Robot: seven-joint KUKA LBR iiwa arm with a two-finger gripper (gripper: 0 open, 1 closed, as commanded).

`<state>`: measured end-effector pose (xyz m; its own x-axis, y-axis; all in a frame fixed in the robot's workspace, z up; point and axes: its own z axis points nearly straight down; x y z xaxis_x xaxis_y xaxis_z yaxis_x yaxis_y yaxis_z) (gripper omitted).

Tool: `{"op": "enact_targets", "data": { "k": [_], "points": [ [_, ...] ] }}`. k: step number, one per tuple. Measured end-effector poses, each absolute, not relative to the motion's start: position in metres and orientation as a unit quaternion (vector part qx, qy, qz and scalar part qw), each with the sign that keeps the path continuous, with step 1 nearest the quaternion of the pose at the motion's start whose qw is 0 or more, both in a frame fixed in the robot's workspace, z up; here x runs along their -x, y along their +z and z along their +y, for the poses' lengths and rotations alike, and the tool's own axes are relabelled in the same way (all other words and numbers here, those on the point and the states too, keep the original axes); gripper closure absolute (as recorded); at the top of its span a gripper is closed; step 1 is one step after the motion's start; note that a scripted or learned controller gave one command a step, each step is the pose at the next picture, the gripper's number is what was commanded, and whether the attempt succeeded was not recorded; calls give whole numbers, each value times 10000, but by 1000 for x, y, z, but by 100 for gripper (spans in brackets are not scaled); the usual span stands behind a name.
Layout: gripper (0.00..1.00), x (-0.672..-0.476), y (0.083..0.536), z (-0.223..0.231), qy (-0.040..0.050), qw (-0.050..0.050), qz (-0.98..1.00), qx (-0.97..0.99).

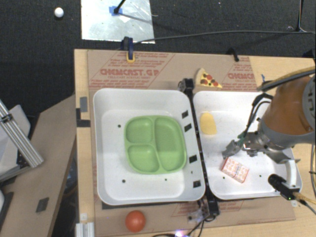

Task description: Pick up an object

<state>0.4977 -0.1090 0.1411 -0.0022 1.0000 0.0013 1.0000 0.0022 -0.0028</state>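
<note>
My arm (291,110) comes in from three o'clock, the grey body and its orange band bent low over the right bin (224,189), the wrist turned so that my gripper (230,150) points toward nine o'clock and slightly down. The left bin (106,142) lies beside it, their walls meeting along a black clipped seam, and in its middle rests a pale green divided plate (155,143) with three compartments. Back in my own bin, the nearest thing to me is a small pink packet (234,170), flat on the white floor at about five o'clock from my tips, just beside them but not between them. It is a rectangle, tilted, with a light speckled face and a redder edge. A yellow oblong piece (208,123) lies farther off at about eleven o'clock from my tips, near the seam. I grip nothing, and whether my jaws are spread or closed I cannot tell from this angle. Outside the bins, a pizza-slice toy (208,78) sits on the board past the far rim, and a red ball (135,220) sits by the near edge.
</note>
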Motion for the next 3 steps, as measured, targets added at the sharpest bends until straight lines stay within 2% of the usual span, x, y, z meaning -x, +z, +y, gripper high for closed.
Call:
{"op": "enact_targets", "data": {
  "k": [1,2,3],
  "points": [
    [0,-497,89,-108,8,18,-7076,7066],
    [100,-499,102,-109,-7,-6,-7078,7065],
    [100,-497,156,-100,-20,-27,-7088,7054]
  ]
}}
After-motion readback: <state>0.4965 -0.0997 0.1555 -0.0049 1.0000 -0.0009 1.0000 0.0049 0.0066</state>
